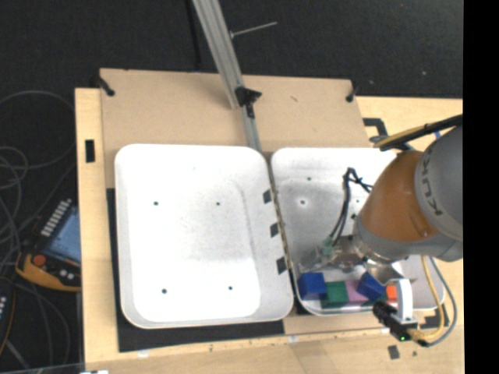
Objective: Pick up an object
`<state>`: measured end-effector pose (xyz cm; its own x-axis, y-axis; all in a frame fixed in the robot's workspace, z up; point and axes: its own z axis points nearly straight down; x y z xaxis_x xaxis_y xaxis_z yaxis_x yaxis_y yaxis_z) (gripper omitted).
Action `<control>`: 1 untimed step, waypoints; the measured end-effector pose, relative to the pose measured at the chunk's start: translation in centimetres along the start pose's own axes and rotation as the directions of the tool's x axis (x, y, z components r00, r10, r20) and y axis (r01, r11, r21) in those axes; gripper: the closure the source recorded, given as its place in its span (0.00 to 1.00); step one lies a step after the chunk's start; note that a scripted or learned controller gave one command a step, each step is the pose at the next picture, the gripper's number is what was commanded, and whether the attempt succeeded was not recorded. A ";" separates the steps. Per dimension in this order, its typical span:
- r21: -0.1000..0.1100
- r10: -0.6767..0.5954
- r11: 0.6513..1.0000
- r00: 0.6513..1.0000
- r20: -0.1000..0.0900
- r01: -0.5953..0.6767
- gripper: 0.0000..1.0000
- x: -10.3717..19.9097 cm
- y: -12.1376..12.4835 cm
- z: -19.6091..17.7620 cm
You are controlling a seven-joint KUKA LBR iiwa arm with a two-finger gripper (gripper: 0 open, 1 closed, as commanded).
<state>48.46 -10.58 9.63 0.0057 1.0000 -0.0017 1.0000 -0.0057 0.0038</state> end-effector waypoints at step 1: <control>-0.006 -0.010 1.000 1.000 0.000 0.010 0.00 1.1 0.2 -15.1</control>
